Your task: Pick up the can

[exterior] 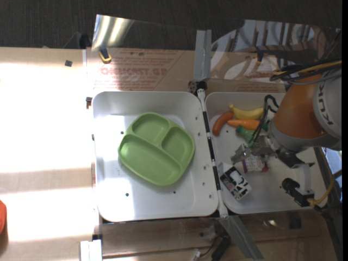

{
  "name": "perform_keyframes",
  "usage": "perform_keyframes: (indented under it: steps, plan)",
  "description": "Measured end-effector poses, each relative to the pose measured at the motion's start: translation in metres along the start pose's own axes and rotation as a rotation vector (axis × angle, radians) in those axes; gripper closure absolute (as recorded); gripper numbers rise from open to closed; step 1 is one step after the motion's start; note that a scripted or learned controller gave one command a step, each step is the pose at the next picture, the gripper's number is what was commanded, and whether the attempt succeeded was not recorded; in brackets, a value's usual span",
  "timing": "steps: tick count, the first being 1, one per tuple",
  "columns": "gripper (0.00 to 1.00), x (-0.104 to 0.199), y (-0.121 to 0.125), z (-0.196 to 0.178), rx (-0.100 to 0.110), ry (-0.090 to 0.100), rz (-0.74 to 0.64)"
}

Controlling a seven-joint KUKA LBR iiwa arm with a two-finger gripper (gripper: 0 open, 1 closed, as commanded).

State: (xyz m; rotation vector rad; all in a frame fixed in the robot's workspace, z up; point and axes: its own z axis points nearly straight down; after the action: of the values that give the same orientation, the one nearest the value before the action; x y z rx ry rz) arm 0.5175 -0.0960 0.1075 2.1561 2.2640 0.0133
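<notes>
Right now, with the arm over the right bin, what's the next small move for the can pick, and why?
Probably a short descent straight down. The gripper hangs low in the right bin, over a small can-like thing with a pink label, so little sideways correction looks needed. The black-and-white box lies close to the lower left, so keep any shift away from it. Contact can't be judged from here.

The divided plate (156, 155) lies in the left bin (109, 200); in the right bin (261, 203), the banana (246, 112) lies behind the carrot (243, 123), the can (236, 182) nearer the front edge.
</notes>
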Motion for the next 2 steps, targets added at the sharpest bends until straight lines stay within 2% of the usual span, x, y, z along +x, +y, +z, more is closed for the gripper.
perform_keyframes:
  steps: [1, 2]
  plan:
    - [0.0, -0.0006, -0.0082, 0.0055, 0.006, 0.003, -0.037]
    - [1.0, -0.0024, -0.0079, -0.0033, 0.006, 0.001, -0.033]
